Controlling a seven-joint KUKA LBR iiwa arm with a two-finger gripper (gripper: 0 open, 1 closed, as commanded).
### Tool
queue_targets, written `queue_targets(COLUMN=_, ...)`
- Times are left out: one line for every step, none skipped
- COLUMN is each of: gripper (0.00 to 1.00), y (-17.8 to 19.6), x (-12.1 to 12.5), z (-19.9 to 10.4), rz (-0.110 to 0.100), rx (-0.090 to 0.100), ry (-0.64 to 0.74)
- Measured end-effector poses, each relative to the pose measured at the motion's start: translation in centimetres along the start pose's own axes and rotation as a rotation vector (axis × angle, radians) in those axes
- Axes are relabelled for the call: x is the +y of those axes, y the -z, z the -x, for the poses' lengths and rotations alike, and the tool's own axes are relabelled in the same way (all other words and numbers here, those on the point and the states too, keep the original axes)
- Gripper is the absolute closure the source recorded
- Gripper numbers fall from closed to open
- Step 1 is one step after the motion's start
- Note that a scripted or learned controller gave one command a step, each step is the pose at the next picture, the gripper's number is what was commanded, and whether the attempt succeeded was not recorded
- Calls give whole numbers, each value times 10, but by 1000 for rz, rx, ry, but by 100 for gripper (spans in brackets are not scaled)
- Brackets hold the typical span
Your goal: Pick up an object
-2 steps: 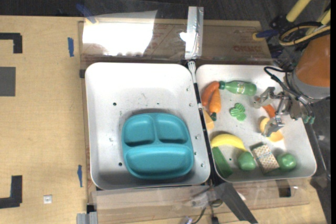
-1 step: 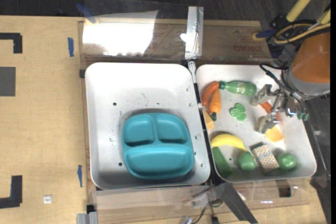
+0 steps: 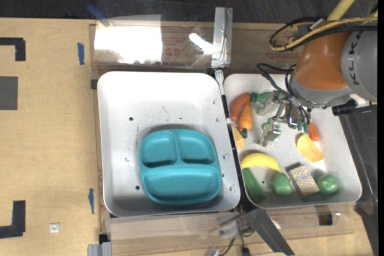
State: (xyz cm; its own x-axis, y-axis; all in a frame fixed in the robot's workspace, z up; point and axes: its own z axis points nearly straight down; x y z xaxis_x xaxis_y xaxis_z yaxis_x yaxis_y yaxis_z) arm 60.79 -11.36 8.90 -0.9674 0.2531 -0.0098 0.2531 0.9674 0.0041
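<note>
The gripper (image 3: 271, 129) hangs over the right bin (image 3: 350, 180), among the toy food; whether it is open or shut cannot be told, the view being cluttered. A carrot (image 3: 242, 110) lies just left of it, a banana (image 3: 259, 160) below. A teal tray (image 3: 179, 166) sits in the left bin (image 3: 120, 105).

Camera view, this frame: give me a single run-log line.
arm: over right bin | gripper: low among toy food, beside carrot | held: nothing seen | left bin: teal tray
</note>
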Motion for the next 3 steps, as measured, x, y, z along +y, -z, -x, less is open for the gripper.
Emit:
queue_targets(gripper=0, y=0, x=20, z=4, rz=-3, rx=-3, ry=184)
queue_targets(gripper=0, y=1, x=-5, z=-41, rz=-2, rx=-2, ry=370)
queue_targets(gripper=100, y=14, x=-3, z=-37, rz=-2, rx=-18, ry=371)
